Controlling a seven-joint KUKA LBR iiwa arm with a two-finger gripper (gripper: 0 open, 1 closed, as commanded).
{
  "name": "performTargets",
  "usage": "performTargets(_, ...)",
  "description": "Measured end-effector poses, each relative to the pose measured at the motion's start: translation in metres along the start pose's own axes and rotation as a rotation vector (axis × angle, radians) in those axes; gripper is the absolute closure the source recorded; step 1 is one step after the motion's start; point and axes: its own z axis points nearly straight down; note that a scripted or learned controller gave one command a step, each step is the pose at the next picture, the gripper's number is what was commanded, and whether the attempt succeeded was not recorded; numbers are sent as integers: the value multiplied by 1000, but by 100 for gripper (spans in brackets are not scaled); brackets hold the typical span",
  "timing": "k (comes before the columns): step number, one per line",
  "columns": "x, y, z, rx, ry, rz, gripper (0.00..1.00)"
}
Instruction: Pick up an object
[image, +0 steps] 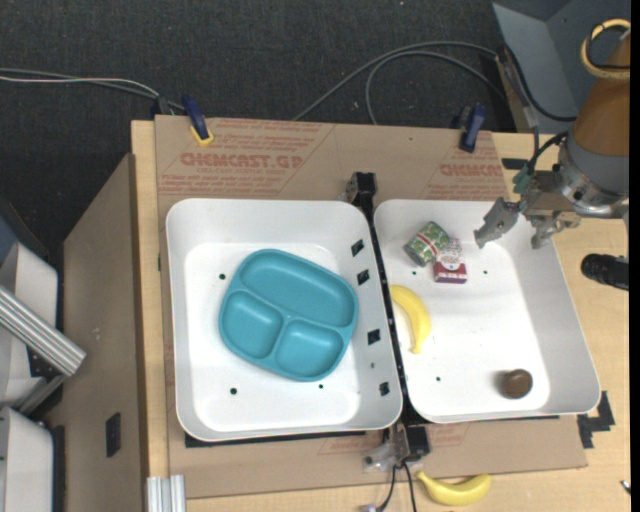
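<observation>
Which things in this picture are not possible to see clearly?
- Labels on the green packet and the red box: too small to read in the camera view.
- Second banana: partly hidden by a clamp at the bench's front edge.
- Arm: cut off by the right edge.
- Brown round object: too small to identify.

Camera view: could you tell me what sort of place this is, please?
Probably a robotics lab bench set up for picking trials: two white bins clamped to a cardboard-covered bench, a robot arm reaching in, and toy items such as a banana and a blue tray.
</observation>
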Motion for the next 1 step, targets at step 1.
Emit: performTargets(1,1,2,-8,-14,-2,-3,0)
